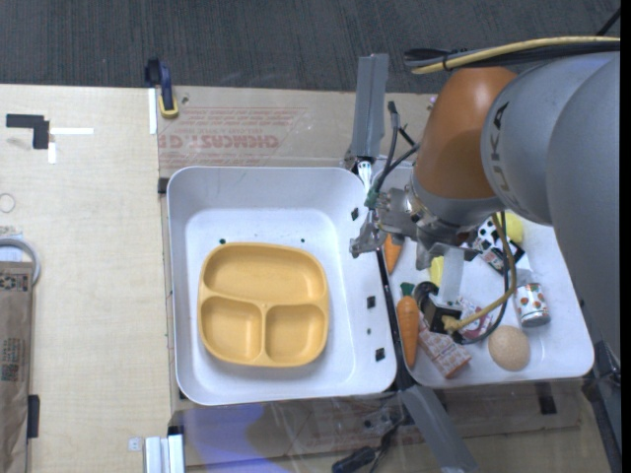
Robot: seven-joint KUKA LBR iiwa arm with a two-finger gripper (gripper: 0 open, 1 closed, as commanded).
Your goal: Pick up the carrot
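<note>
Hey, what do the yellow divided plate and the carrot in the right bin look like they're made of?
The divided plate looks like molded plastic: uniform mustard colour, smooth matte surface, rounded compartment ridges. The carrot looks like a plastic or rubber toy, evenly orange and smooth, though a real one can't be ruled out.

Left bin (187, 294): white plastic, smooth, faintly glossy. Divided plate (263, 304): yellow-orange plastic, smooth, satin sheen. Right bin (567, 304): white plastic, smooth. Carrot (408, 329): orange, matt skin, likely moulded plastic. Egg (509, 348): tan, matt, smooth. Small can (532, 304): shiny metal rim, printed label. Arm (562, 136): grey casing, smooth, semi-gloss; orange band (463, 136) glossy, with soft highlights. Bench top (79, 294): pale wood-look board, matt. Cardboard sheet (256, 136): brown, matt, printed red. Floor (197, 18): dark carpet, rough, ribbed weave.
</note>
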